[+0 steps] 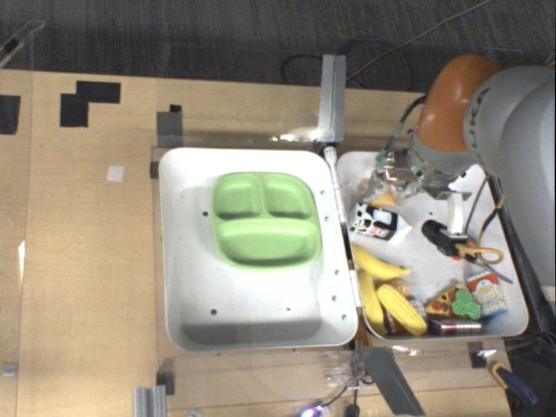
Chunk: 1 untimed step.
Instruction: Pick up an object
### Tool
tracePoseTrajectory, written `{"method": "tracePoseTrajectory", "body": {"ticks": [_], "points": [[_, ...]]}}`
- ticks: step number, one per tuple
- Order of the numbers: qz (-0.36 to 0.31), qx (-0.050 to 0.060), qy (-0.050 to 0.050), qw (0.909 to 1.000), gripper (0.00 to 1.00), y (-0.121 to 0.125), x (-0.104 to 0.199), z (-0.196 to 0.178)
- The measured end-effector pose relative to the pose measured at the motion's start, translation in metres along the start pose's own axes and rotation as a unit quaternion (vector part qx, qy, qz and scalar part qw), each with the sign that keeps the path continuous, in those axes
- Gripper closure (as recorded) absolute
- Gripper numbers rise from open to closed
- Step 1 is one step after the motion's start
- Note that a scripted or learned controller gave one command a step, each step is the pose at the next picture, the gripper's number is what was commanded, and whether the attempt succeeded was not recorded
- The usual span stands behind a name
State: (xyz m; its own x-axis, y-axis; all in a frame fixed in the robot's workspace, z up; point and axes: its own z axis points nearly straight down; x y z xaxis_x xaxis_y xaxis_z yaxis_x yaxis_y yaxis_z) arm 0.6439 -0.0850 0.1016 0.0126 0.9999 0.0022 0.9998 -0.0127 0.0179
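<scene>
Gripper is down in the right bin, at its far-left corner next to the divider between the two bins. Claw state: can't tell, the tip is a blur of metal and wiring from this angle, and I can't make out anything held in it. Closest candidate object is a small black-and-white packet, lying flat on the bin floor just on the near side of the gripper, close to it; touching or not, can't tell. There's a tan/orange bit between packet and gripper, too small to identify. Next out, along the bin's left wall: two bananas, one lying across, the other running toward the near edge. A yellow corn cob lies against them at the near-left corner. Near edge, moving right: a red-and-yellow piece with a green toy touching it, and a dark tube lying along the near wall below both. A small box with red and blue print sits just right of the green toy, by the near-right corner. Middle of the right bin floor is bare white. The arm comes in from the right over the bin's far-right corner, orange band above the wrist. The left bin holds one thing, a green three-compartment plate, flat, roughly centred and a bit toward the far side, well apart from the gripper. Both bins sit on the wooden bench.
</scene>
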Motion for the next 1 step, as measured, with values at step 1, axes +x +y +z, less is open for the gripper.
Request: {"method": "tracePoseTrajectory", "body": {"ticks": [1], "points": [[-0.001,0.005,-0.001,1.0,1.0,0.0274,0.0596,-0.0934]]}}
